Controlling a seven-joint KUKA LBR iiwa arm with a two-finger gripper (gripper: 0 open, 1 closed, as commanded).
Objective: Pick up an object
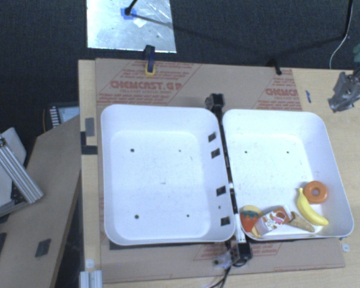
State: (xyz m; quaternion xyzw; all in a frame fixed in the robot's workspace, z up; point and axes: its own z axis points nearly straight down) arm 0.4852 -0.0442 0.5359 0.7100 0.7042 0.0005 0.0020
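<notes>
1. We see the gripper [347, 95] at the right edge, well above the right bin [276, 120] and outside its rim. It is small and blurred, so we cannot tell how its fingers stand; nothing shows between them.

2. The things to pick sit crowded in the near right corner of the right bin: a banana [309, 207], an orange ring [315, 191], a round orange-red piece [249, 217], a white packet [272, 219] and a tan wedge [302, 224].

3. We judge the banana the best candidate. It looks like a light, stiff toy with a smooth, likely slippery skin, so it may slide out of a loose pinch.

4. We would take it across its middle, where it is thickest and the curve is least, with the fingers set across its narrow width.

5. The banana is yellow, curved, with a darker tip at the upper end. Its upper end lies just beside the ring, and its lower end is near the wedge and close to the bin wall.

6. We reckon that crowding is the risk: fingers coming down may strike the ring or the wall.

7. The packet looks flat and thin, hard to get under. The left bin [108, 161] holds none of these things.
</notes>
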